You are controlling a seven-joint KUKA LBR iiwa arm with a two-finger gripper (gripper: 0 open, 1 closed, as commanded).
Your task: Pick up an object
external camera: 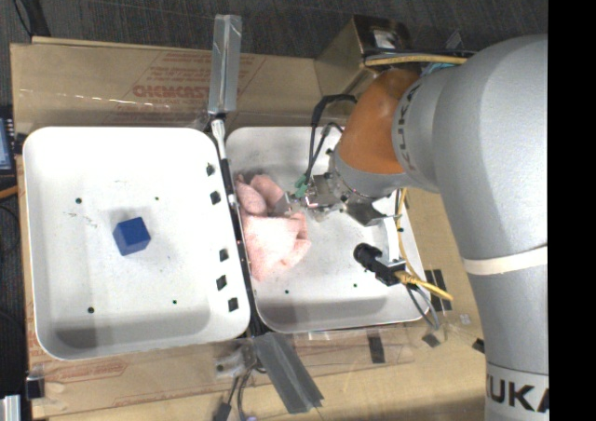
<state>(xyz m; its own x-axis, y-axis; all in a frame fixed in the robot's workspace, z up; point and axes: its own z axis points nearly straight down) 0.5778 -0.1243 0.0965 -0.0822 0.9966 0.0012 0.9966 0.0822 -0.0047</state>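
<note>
I see the pink soft thing (273, 237) lying lengthwise along the right bin's (326, 309) left wall, just left of the gripper (315, 201). Whether the claw is apart or together, I cannot tell.

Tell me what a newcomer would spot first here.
The big grey arm with an orange band looms at the right, its gripper over the right white bin. Beside it lies a pale pink soft bundle, while a small blue cube sits in the left white bin.

You have two shallow white plastic bins (121, 321), one small blue cube (132, 235), and one soft pink fabric bundle (275, 240), possibly two pieces.
</note>
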